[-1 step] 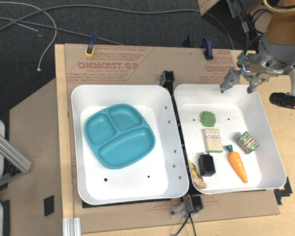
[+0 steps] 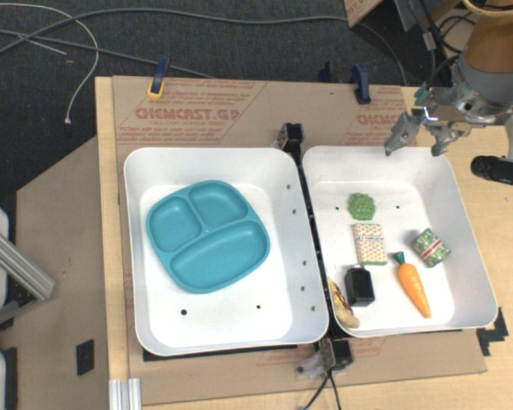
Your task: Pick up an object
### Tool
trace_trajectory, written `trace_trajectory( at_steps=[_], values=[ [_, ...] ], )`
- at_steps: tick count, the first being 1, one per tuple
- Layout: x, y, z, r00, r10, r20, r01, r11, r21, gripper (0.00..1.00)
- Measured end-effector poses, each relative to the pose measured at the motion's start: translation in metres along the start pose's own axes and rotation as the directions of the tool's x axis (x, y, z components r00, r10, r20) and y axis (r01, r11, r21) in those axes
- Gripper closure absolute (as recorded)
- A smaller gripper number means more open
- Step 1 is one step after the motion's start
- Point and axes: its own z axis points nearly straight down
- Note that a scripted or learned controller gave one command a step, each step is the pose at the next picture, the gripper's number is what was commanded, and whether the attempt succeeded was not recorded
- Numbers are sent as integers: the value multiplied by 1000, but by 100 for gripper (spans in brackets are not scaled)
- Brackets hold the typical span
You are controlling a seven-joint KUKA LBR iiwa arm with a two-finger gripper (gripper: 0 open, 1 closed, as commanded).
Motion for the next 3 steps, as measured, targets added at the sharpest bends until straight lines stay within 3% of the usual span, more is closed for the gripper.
trace_trajectory(
  at_steps=[3],
  values=[
    [3,-7,128,1000,0,-2,0,1000,6,0]
  ],
)
